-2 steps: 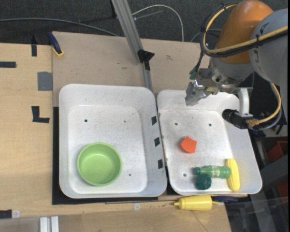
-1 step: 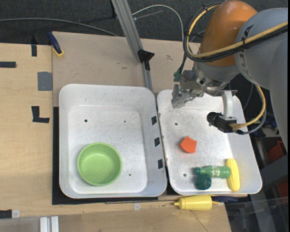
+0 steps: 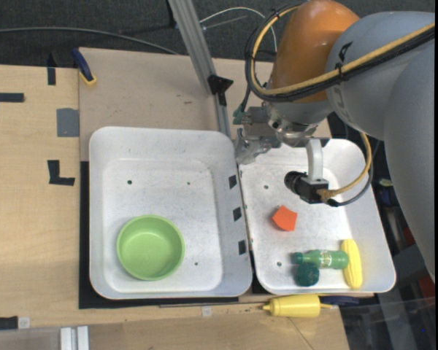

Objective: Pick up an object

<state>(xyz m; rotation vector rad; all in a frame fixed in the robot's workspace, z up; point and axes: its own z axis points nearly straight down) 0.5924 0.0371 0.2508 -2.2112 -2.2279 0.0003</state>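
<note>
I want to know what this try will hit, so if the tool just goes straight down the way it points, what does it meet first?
Probably the bare floor of the right bin near its upper left corner. The tool hangs there, and the orange block lies nearer the camera, seemingly out of line. Depth is hard to judge from this slant.

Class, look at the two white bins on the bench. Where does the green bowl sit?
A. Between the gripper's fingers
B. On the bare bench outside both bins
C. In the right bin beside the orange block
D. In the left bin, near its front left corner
D: the green bowl rests on the floor of the left bin, toward its front left corner, with the orange block over in the right bin.
</note>
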